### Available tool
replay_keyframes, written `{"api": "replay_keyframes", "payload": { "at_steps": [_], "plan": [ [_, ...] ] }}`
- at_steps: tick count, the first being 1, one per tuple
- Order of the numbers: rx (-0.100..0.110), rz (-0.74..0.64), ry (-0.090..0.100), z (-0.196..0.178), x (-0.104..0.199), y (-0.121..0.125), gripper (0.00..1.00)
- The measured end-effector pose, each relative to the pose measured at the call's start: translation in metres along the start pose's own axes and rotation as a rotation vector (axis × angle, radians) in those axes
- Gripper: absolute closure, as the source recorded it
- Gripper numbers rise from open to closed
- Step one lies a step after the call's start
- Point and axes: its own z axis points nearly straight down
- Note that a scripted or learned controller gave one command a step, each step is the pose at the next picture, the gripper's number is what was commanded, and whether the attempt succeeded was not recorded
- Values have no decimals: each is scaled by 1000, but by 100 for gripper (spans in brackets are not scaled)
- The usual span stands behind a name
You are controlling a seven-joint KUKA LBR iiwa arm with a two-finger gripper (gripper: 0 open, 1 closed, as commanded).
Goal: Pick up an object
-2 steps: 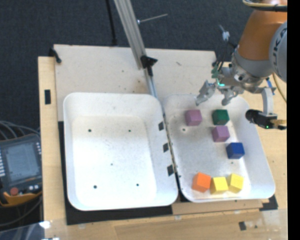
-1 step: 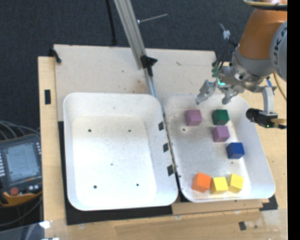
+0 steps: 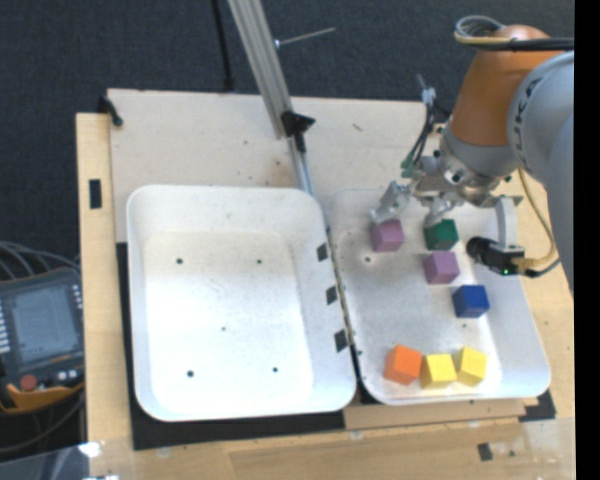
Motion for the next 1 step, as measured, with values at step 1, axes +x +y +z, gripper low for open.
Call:
{"api": "replay_keyframes", "payload": {
  "at_steps": [1],
  "plan": [
    [1, 7, -1, 55, -12, 1, 0]
  ]
}}
